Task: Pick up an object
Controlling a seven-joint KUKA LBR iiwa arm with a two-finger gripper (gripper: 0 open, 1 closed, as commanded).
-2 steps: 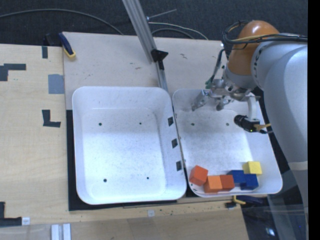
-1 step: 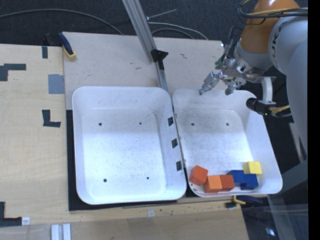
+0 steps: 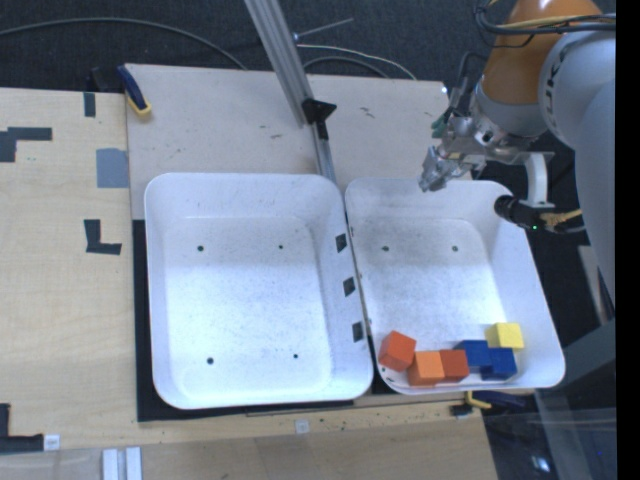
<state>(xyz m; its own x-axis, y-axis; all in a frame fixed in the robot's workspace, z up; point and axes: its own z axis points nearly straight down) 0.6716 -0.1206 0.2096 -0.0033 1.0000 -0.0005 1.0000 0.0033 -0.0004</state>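
The gripper (image 3: 437, 178) hangs over the right bin's (image 3: 520, 268) far rim, fingers unreadable; it should travel to the near-edge blocks (image 3: 450, 356), targeting the orange one (image 3: 397, 349) standing freest.

A metal rail (image 3: 285, 53) slants over the bench (image 3: 60, 268) behind the left bin (image 3: 160, 268).

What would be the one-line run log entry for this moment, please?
stage: approach | gripper: above far rim of right bin | blocks: clustered at near edge of right bin | held: nothing seen
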